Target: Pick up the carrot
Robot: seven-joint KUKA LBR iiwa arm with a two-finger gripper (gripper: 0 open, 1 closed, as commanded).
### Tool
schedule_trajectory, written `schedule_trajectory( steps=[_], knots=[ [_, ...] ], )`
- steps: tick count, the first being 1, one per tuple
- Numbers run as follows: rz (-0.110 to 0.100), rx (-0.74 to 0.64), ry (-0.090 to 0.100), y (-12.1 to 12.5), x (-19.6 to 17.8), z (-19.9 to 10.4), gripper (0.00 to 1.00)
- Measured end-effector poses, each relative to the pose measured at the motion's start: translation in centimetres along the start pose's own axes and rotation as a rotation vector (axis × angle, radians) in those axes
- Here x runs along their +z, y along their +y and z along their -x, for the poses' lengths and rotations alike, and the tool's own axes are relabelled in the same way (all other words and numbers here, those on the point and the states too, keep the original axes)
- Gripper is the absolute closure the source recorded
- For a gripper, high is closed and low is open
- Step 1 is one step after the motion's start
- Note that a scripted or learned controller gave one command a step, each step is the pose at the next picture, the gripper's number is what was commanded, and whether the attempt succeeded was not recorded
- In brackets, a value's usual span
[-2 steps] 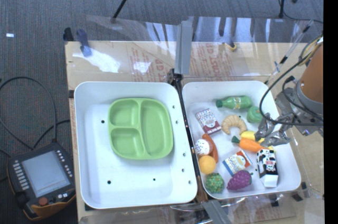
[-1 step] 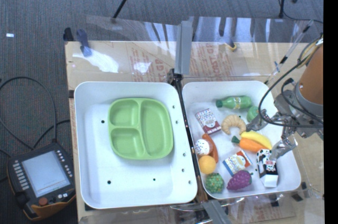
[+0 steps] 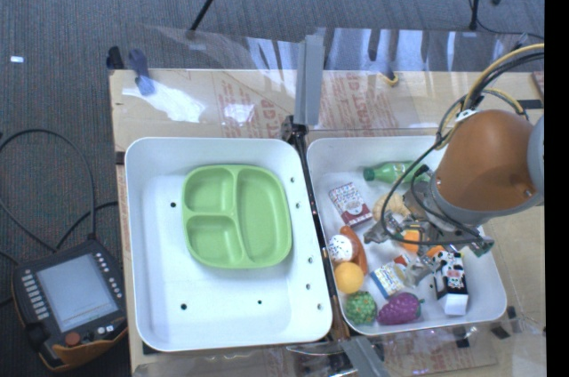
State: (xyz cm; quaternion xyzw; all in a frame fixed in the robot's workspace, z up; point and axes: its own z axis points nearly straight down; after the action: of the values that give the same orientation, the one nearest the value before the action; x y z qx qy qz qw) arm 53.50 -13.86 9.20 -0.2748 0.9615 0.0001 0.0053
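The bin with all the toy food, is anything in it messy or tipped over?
Yes, it looks jumbled. In the right bin the green bottle lies on its side, the milk carton is tipped over, and the carrot is wedged between other toys. Nothing looks broken or spilled. The green plate sits neatly.

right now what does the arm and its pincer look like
A large rounded orange band caps the wrist, with a grey link at its right. Yellow and black cables loop over it from the right. Below sits a dark metal pincer with angular brackets and some orange parts showing.
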Motion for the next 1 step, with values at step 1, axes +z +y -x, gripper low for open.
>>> schedule_trajectory(
  steps=[1],
  knots=[
    [0.001,-0.004,0.004,0.0,-1.11,0.12,1.0]
  ],
)
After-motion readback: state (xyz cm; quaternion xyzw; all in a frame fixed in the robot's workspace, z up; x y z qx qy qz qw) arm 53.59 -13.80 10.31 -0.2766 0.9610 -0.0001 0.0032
